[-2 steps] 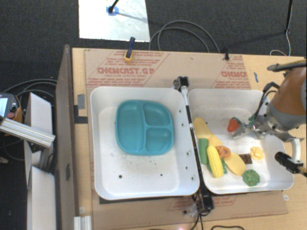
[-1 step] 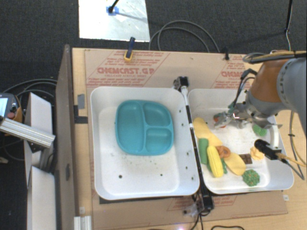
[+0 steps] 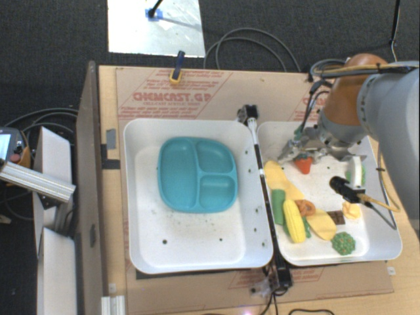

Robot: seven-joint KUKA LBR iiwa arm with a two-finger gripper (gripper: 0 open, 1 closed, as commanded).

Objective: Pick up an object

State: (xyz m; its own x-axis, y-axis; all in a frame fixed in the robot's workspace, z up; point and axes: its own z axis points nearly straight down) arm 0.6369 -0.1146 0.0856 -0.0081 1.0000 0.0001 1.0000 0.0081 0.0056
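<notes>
While the grey arm (image 3: 387,104) reaches in from three o'clock, its gripper (image 3: 303,152) hangs low over the right bin (image 3: 380,235), at about eleven o'clock from that bin's centre. Whether its grasp is wide or narrow cannot be told from this angle. A small red-orange piece (image 3: 303,167) lies on the bin floor just beside the gripper, on its six o'clock side. Whether the two touch cannot be told.

Other toy foods share this bin. A yellow strip (image 3: 278,176) sits at ten o'clock against the inner wall, with a green stick (image 3: 278,205) at nine o'clock and an ear of corn (image 3: 294,220) at eight o'clock just beside it. A pale yellow slice (image 3: 321,226) lies at six o'clock, touching a small brown block (image 3: 336,218). A broccoli floret (image 3: 343,243) rests at five o'clock. A white and green piece (image 3: 355,171) stands at two o'clock.

The left bin (image 3: 151,241) holds a teal divided plate (image 3: 197,174) near its centre. Both bins sit side by side on a cardboard-covered bench (image 3: 197,87).
</notes>
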